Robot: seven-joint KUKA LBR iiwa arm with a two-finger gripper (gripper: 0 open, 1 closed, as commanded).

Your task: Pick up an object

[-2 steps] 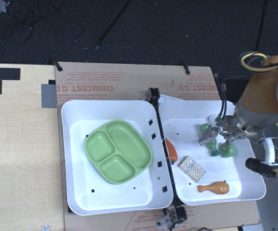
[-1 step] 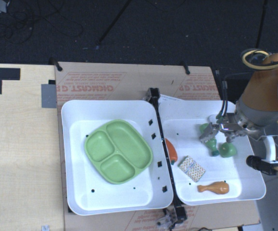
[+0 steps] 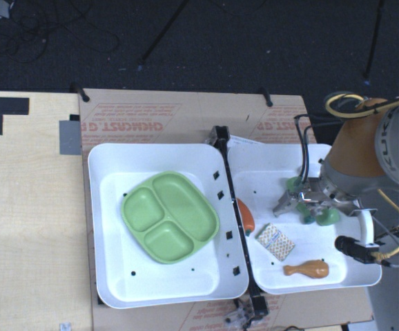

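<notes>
My gripper [image 3: 308, 202] sits low in the right bin [image 3: 268, 178], at three o'clock, crowding a green object [image 3: 327, 217] (a likely target); I cannot tell its state. A patterned packet [image 3: 276, 242] and tan drumstick [image 3: 307, 270] lie toward five o'clock.

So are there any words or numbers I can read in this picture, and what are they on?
Brown cardboard sheet under the two white bins: red printed lettering, upside down and mirrored from this camera, too blurred to read for sure.
More red print on the cardboard's front edge: too small to read.
Small patterned packet in the right bin: only a pattern, no words I can read.
</notes>
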